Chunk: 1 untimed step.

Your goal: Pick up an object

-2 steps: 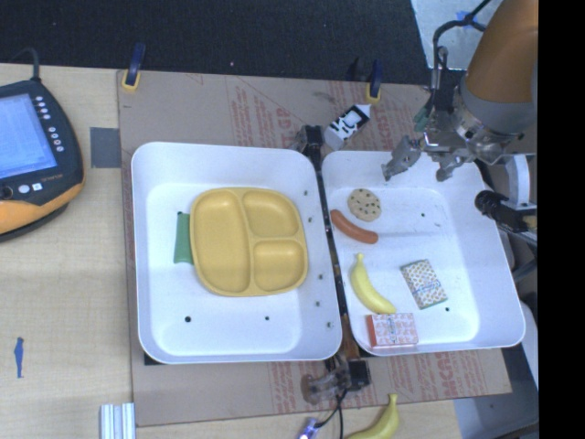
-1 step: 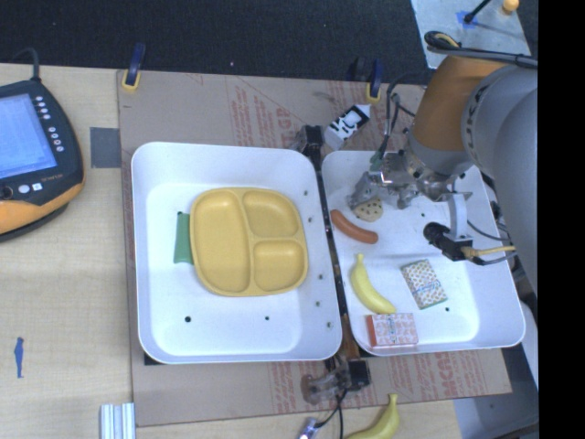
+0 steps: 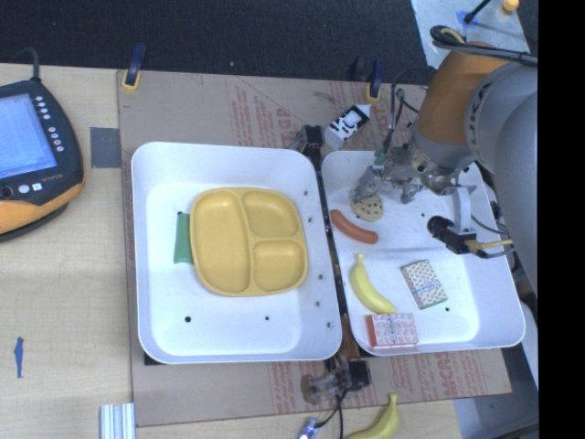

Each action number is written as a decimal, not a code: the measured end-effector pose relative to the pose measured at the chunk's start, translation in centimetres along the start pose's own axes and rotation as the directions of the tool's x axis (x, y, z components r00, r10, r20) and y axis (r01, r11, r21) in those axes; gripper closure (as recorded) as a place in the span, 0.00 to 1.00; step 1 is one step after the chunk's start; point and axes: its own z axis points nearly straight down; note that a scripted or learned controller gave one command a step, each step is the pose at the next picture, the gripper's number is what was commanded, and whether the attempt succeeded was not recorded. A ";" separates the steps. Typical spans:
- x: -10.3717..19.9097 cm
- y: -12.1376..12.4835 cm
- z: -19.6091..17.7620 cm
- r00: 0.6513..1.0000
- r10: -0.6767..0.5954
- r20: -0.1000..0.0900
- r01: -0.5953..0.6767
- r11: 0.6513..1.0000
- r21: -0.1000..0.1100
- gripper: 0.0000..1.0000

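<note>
My gripper hangs low over the back of the right bin, open, with nothing visible between its fingers. A round speckled cookie lies just below its left finger, touching or nearly touching it. A reddish sausage lies a little nearer, by the bin's left wall. Farther forward lie a yellow banana, a small patterned box and a pink-red box.
The left bin holds a yellow divided plate with a green piece sticking out under its left side. A handheld control pad sits at the far left. Another banana lies on the bench in front.
</note>
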 end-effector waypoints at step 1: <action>0.0 0.1 -1.2 1.000 -0.003 0.001 0.003 1.000 -0.003 1.00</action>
